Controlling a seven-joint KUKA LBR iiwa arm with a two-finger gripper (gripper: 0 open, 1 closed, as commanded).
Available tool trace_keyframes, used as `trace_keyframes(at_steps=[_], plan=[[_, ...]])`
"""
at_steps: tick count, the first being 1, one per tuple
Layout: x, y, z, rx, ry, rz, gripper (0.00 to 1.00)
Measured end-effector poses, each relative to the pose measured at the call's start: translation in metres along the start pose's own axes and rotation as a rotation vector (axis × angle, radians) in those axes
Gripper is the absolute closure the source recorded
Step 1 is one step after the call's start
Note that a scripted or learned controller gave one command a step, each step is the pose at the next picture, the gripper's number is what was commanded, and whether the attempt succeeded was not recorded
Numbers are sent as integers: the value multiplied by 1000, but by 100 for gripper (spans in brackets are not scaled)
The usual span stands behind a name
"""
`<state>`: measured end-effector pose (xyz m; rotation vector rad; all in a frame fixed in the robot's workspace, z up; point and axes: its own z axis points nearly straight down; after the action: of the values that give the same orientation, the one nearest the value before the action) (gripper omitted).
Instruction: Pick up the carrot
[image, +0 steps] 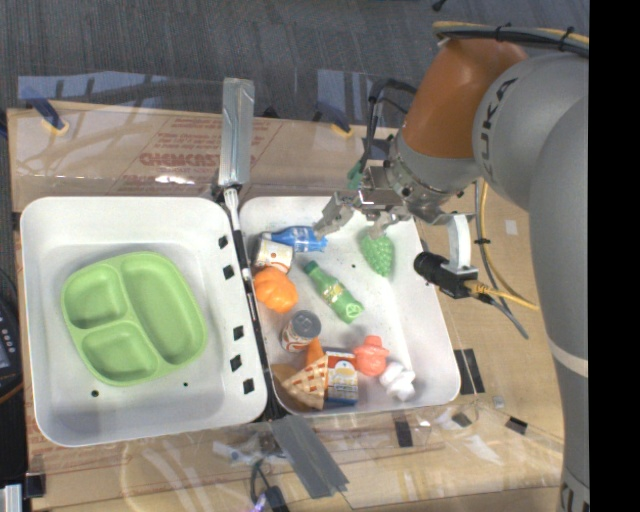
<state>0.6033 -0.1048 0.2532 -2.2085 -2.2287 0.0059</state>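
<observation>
The carrot (275, 290) is a stubby orange piece lying in the right bin (430, 330) against its left wall, below a small white-and-brown can (272, 255). My gripper (355, 220) hangs over the back of the same bin, up and to the right of the carrot and well apart from it. Its fingers are spread open with nothing between them. One fingertip (326, 220) is close to a blue bottle (298, 238), the other is above a bunch of green grapes (378, 254).
Also in the right bin: a green bottle (333, 291), a tin can (301, 328), a small orange piece (315, 352), a pizza slice (305, 385), a juice box (342, 376), and red (372, 356) and white (397, 381) toys. The left bin (40, 300) holds a green divided plate (133, 316).
</observation>
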Motion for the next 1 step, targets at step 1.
trace_keyframes(at_steps=[1], plan=[[46, -48, 60, -1, 0, -435, 0]])
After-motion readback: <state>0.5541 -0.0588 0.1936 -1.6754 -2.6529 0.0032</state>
